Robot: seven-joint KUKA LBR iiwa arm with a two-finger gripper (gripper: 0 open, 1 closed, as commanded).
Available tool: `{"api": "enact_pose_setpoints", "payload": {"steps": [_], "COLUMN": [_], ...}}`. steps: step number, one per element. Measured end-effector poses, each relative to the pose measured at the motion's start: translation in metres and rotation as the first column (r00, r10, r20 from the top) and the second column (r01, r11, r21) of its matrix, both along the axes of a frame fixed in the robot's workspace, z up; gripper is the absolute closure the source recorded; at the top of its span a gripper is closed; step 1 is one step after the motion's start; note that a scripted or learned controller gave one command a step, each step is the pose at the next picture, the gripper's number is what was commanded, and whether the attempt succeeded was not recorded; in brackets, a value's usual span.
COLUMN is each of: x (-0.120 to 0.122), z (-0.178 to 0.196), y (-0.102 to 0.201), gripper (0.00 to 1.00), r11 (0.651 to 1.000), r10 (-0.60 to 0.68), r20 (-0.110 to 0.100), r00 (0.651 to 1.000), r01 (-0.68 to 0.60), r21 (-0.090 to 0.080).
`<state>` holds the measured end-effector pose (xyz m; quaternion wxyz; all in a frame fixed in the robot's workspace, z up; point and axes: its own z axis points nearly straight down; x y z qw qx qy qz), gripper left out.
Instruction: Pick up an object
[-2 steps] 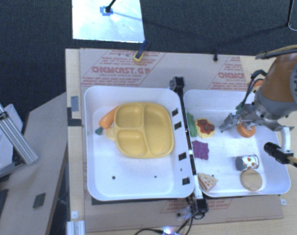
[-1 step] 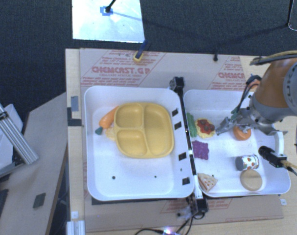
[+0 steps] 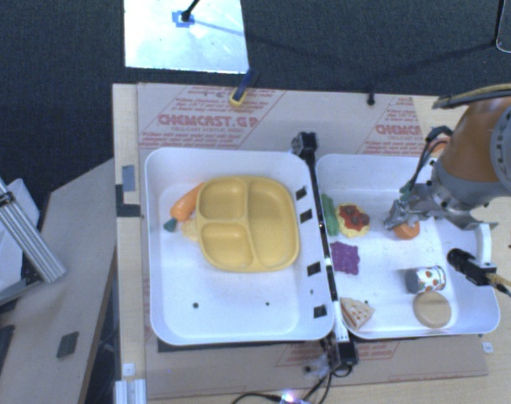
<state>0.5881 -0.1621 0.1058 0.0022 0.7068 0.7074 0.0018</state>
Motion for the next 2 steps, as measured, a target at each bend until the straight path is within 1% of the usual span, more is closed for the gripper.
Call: {"api": "enact_pose_setpoints", "payload": {"steps": [2], "x": [0.001], "z": [0.087], "y": [0.002], "gripper": [1.00], "r11": [1.000], "r10": [0.004], "r20": [-0.001], "r00": [1.000], "r01": [-0.004], "r21": [0.000]}}
